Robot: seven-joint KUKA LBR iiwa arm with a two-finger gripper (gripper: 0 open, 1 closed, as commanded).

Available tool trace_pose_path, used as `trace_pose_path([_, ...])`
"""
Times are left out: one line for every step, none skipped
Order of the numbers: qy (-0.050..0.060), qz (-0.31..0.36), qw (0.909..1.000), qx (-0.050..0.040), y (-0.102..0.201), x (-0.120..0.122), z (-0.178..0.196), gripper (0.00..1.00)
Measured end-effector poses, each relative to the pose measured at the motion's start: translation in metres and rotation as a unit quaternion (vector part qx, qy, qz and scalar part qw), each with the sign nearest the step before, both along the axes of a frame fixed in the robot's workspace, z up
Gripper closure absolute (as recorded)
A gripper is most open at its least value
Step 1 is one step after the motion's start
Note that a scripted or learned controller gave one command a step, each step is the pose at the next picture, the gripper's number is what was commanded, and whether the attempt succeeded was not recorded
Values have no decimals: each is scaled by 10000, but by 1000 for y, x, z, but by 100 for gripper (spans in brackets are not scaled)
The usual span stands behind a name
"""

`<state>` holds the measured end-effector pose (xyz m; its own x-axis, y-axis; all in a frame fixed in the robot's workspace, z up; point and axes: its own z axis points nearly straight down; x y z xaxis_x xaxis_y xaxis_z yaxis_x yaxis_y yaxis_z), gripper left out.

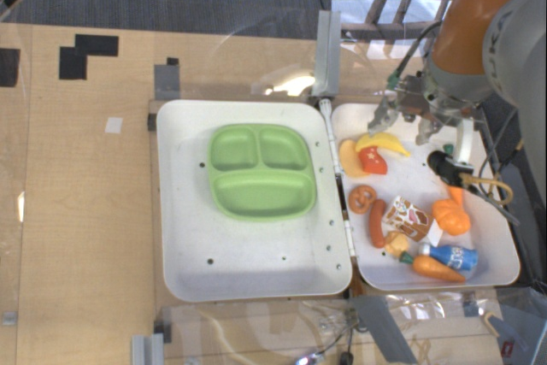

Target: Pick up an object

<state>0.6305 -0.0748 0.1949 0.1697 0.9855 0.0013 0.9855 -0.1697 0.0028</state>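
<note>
Over right white bin [504, 256]: claw [406, 122] spread open, gripping nothing, above small yellow plastic banana [386, 143]. Likely light, stiff, slippery; best pinched across curved middle.

The grey arm [513, 30] reaches in from the right, its orange band [470, 21] above the wrist. The gripper [403, 124] points downward, its two fingers [381, 117] spread apart with nothing between them.

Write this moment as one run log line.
gripper: open, holds nothing | above banana | right bin: toys | left bin: green tray
</note>
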Motion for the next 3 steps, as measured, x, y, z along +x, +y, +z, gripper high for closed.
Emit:
trace_pose_path([-53,321,9995,-14,-25,20,-105,0])
trace_pose_path([-39,564,9984,-14,-43,-51,-105,0])
trace_pose_path([-21,625,9980,-6,-4,-37,-8,0])
